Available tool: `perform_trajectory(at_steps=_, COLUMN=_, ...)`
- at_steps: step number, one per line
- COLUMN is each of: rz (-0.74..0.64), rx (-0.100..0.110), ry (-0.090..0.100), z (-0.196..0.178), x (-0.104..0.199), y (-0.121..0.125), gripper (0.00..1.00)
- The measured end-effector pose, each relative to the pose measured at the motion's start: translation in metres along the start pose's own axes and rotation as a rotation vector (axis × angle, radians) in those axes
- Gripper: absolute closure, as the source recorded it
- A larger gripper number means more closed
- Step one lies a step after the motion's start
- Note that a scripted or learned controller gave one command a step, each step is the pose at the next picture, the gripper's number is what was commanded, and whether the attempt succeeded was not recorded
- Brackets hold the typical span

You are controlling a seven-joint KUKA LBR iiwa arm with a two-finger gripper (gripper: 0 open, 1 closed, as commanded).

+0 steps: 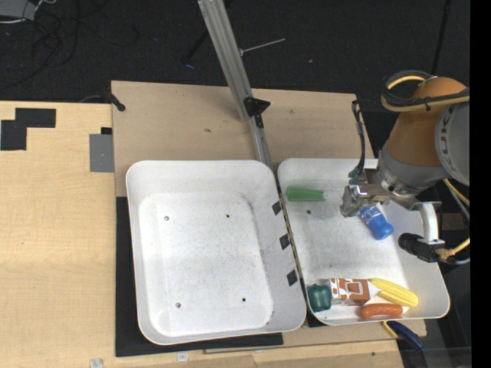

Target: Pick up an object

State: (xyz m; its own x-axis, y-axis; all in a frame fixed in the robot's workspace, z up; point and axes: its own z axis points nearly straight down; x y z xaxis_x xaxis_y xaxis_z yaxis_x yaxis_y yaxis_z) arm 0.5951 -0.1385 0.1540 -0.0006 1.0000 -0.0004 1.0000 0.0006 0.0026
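Observation:
My gripper (pixel 359 204) hangs over the upper right part of the right bin (pixel 347 278). A small blue bottle (pixel 377 223) lies tilted just below and to the right of it, touching or nearly touching the gripper body. A green block (pixel 305 195) lies at the bin's far left edge. Along the near edge lie a green-capped carton (pixel 340 291), a yellow corn cob (pixel 394 290) and a red sausage (pixel 380 310).
The left bin (pixel 201 244) sits beside the right one, with a divider wall (pixel 282 225) between them. A grey metal post (pixel 232 67) slants up behind the bins. Black and yellow cables (pixel 432 247) hang by the arm at the right.

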Motion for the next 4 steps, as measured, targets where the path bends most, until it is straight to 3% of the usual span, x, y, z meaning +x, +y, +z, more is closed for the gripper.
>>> perform_trajectory(at_steps=2, rz=-0.002, rx=-0.002, ry=0.0, z=-0.099, x=0.007, y=0.007, gripper=1.0)
perform_trajectory(at_steps=4, rz=-0.002, rx=0.008, ry=0.002, z=-0.093, x=0.094, y=-0.004, gripper=1.0)
